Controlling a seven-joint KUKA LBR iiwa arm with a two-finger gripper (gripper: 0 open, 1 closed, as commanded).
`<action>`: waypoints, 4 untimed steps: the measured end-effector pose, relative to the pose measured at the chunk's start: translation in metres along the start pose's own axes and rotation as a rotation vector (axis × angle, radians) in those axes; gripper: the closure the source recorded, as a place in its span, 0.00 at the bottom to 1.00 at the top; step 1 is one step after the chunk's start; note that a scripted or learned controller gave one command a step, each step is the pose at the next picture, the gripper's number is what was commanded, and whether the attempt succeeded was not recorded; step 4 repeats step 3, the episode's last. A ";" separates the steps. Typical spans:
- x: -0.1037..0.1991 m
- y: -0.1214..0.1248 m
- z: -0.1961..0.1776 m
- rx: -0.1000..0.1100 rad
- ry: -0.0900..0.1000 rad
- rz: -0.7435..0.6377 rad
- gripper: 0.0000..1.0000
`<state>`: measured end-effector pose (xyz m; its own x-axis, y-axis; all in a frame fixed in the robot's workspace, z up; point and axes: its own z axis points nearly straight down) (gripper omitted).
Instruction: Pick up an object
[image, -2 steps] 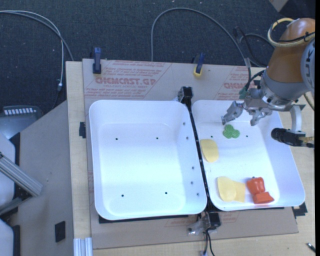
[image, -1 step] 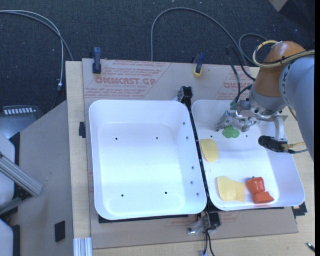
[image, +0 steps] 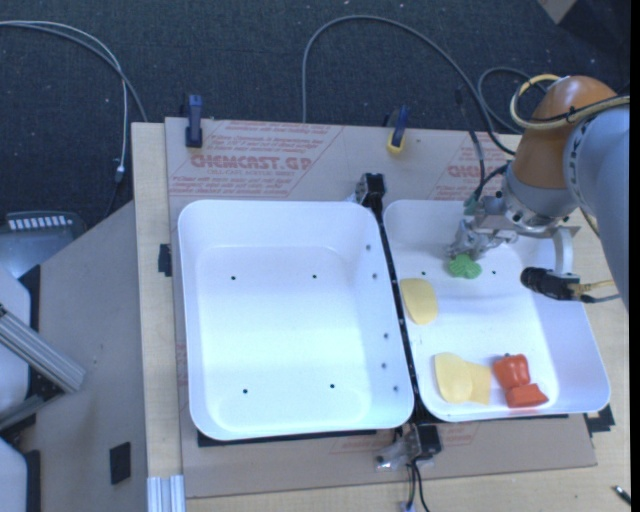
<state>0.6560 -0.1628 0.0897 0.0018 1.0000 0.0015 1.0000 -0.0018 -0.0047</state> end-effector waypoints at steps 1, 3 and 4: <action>0.045 -0.015 -0.156 -0.015 -0.002 -0.005 1.00; 0.191 -0.039 -0.101 0.001 -0.001 -0.006 1.00; 0.191 -0.039 -0.101 0.001 -0.001 -0.006 1.00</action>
